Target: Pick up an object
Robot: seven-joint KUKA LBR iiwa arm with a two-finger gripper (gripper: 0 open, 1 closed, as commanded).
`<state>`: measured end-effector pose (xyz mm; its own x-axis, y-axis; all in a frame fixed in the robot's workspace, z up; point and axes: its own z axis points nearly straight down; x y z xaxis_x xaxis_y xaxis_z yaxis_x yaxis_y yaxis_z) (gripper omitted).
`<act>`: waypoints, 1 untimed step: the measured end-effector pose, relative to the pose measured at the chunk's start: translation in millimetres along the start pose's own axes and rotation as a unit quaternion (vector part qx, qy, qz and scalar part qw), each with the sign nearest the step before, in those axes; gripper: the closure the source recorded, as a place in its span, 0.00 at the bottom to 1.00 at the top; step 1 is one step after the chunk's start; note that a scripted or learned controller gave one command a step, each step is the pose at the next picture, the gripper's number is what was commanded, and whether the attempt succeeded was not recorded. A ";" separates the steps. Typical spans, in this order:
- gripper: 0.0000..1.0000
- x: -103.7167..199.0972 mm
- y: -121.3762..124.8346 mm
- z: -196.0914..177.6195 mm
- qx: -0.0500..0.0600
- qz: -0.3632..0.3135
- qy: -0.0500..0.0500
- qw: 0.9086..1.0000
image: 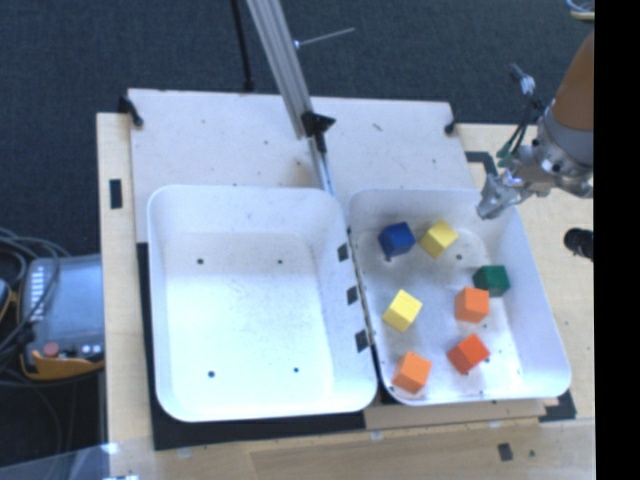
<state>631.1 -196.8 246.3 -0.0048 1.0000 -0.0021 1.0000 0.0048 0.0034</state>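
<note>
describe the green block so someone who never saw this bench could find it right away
Of the two white bins, take the right-hand bin, the one with the loose blocks. The green block sits by its right wall, about halfway down, just above an orange block and below the tool. It is the only green piece; its neighbours are orange, yellow or blue.

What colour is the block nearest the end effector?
Green block, below the end effector; clearest in the camera view.

Pale bench (118,268) bearing a white board (220,148) and two white bins (165,298) side by side
</note>
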 end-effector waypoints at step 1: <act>1.00 52.5 -15.0 -9.9 0.001 -0.001 0.001 1.000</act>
<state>615.9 -144.3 256.0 -0.0063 1.0000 0.0005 1.0000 0.0063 0.0014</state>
